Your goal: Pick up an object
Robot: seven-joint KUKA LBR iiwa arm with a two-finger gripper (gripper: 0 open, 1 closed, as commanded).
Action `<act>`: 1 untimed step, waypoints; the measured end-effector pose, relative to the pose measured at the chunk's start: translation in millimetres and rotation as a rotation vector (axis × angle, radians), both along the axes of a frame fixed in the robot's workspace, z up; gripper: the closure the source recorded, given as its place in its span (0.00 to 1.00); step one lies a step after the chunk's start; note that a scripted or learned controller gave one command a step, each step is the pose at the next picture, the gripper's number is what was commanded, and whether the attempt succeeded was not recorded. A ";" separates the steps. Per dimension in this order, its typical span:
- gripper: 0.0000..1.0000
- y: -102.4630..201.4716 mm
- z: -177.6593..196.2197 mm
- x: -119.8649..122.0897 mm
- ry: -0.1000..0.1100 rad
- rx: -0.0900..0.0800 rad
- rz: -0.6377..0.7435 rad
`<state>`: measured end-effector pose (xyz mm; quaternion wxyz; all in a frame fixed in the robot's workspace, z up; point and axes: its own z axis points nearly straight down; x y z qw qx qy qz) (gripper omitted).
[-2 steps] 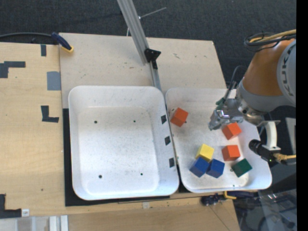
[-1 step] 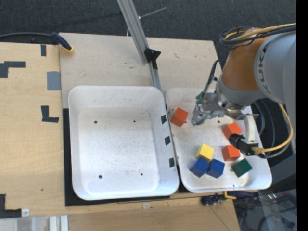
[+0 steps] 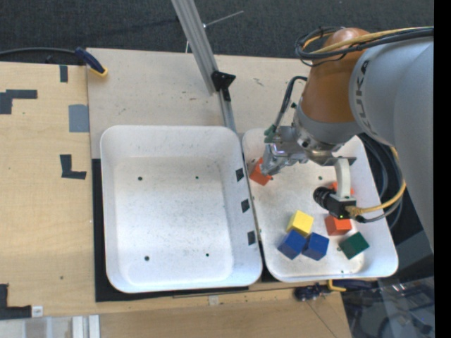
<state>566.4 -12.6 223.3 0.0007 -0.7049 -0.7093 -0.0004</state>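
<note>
Pincer sits low over the left edge of the right bin, right at an orange block that shows just under its metal tip; whether the block is truly clamped or merely lies beneath cannot be told from this slanted view. My judgement is that this orange block is the target of the pick, since the arm leans in from the right and angles the tool down toward it. The block lies close against the bin wall, which probably explains the tilted approach: the wall leaves little room on that side.

Well apart from it, in the lower part of the same bin, lie 5 more blocks: a yellow block, 2 blue blocks touching, a second orange block and a green block. The left bin rests beside it on the table.
</note>
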 end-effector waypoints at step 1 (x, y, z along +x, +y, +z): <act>1.00 52.7 -5.4 5.5 0.002 0.000 0.000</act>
